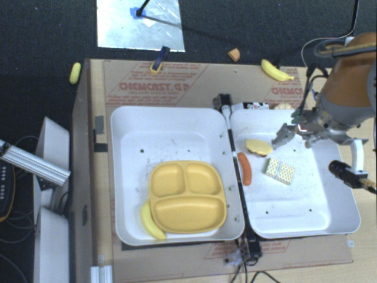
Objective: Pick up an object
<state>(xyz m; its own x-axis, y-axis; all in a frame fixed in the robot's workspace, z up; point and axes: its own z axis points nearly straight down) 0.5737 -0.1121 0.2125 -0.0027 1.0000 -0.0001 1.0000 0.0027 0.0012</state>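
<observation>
The arm's gripper point(290, 132) hangs over the far part of the right bin point(330, 217), and it holds nothing. I cannot tell if its jaws are apart or together, because the wrist hides them from up here. Three small things lie in this bin. A flat yellow piece point(258, 147) lies just beside the gripper, a bit nearer to the middle of the bench. A little box with dots point(280, 171) lies near it, closer to the front. An orange carrot point(244, 168) lies along the bin's left wall. The left bin point(129, 128) has a big yellow tray point(187, 195) with three parts, and a yellow banana point(151, 223) rests against the tray's left front corner. I think the arm is at the reaching step, and nothing is picked up yet. The flat yellow piece looks like the closest thing to grab. For the next move, the gripper needs to come over that piece, go down until one finger is on each side, and then squeeze. The piece looks thin and low, so the fingers may have to go almost to the bin floor, or they could slide right over it.
</observation>
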